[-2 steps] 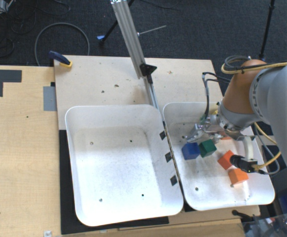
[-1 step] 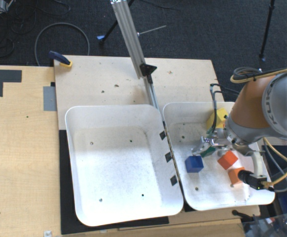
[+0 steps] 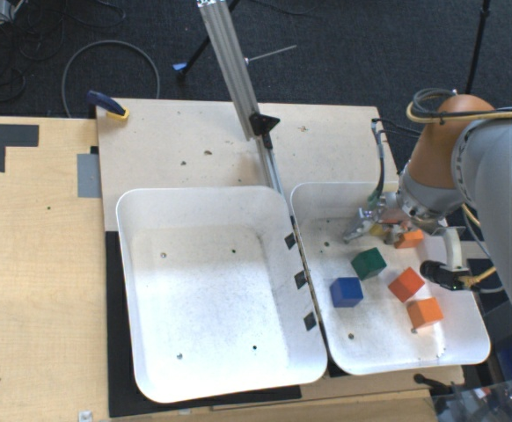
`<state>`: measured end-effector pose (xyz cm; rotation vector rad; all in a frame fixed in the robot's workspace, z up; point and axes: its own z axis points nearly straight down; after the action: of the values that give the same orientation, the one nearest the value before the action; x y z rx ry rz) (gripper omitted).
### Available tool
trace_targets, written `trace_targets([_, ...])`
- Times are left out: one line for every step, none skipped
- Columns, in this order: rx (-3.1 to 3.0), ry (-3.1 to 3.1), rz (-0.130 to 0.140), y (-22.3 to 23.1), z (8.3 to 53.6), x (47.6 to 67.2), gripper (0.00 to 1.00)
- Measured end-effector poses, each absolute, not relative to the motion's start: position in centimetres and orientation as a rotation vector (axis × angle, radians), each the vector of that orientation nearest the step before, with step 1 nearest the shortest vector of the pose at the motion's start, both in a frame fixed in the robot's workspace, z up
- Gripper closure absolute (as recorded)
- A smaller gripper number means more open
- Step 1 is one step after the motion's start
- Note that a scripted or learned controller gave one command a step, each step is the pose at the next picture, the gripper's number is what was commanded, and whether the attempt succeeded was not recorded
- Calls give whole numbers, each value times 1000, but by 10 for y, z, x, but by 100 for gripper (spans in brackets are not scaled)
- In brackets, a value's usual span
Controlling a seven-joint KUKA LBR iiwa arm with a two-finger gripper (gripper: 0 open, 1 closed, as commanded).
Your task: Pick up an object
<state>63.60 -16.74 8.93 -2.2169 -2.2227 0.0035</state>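
1. Left bin (image 3: 142, 227): sits well left of your pincer, plain white floor with dark specks.
2. Metal divider rail (image 3: 238, 77): slants down from the top toward the gap between the bins, up and left of the pincer.
3. Right bin (image 3: 471, 345): this is the one your pincer is in, near its upper middle.
4. Blue cube (image 3: 346, 292): below the pincer and slightly left, on the bin floor, apart from it.
5. Green cube (image 3: 369, 263): just below the pincer, close but not touching as far as you can see; tilted a bit.
6. Pincer (image 3: 368, 221): low over the right bin's floor, pointing left from the arm. Metallic tips too small and blurred, so you cannot tell how far open it is or whether it has anything.
7. Small orange piece (image 3: 408, 238): just right of the pincer tips, tucked under the wrist; you cannot tell if it touches the hardware.
8. Red-orange cube (image 3: 405, 284): below and right of the pincer, near the green one.
9. Orange cube (image 3: 425, 312): further below and right, nearest the bin's front-right corner.
10. Arm (image 3: 480, 174): grey with orange band, right of the pincer, coming in from the right edge.
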Motion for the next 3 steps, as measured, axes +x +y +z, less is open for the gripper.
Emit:
trace_targets([-2220,-2222,0,-153,92,566,0])
trace_targets([-2223,-2217,0,-155,101,566,100])
trace_targets([-2218,-2219,3,-138,109,560,100])
